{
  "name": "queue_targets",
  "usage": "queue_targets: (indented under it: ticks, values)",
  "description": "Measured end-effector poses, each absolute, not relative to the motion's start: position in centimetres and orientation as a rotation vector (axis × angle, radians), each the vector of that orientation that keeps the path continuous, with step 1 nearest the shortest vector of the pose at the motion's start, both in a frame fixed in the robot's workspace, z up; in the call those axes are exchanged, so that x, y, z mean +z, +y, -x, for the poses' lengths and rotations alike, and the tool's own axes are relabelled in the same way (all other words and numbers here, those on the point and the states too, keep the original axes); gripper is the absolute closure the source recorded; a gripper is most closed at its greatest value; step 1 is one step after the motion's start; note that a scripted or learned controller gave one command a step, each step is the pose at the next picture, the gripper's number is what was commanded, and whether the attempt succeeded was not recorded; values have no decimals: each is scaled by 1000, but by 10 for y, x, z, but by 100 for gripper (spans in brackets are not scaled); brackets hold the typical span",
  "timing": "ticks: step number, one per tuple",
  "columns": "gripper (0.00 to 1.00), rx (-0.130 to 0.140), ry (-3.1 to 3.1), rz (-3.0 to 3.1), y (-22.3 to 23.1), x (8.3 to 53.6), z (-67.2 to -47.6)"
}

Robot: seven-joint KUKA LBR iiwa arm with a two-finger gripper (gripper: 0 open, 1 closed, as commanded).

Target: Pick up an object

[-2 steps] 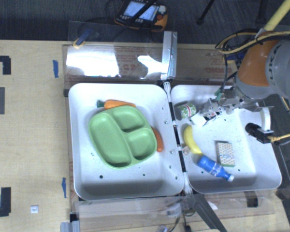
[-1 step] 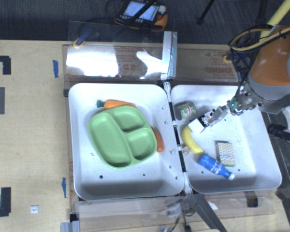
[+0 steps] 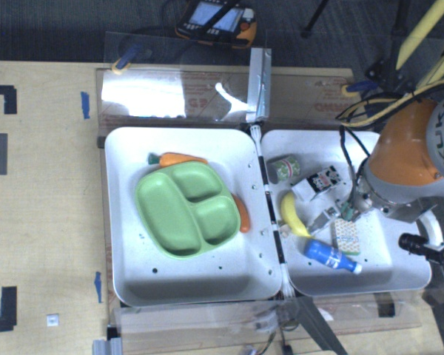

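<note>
Two bins on the worktop; tool point(image 3: 345, 211) sits low in the right bin point(image 3: 407, 268) near a banana point(image 3: 293, 214), can't tell its state.

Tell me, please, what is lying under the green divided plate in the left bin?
Orange pieces poke out from beneath the green divided plate: a carrot at its far edge and another orange piece at its right. The plate covers the rest of them.

Pale wooden bench point(image 3: 44, 220) on dark carpet point(image 3: 74, 13)
</note>
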State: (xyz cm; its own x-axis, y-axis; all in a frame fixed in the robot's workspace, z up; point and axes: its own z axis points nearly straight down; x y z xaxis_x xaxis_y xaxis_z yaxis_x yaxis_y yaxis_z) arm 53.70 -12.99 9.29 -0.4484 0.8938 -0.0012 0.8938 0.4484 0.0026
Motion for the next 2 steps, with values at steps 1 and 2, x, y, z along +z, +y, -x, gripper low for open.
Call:
queue_targets:
  ticks: [1, 2]
  values:
    - [0, 0, 2592, -1779, -120, 93, -488]
    - [0, 2, 2677, -1639, -111, 115, -491]
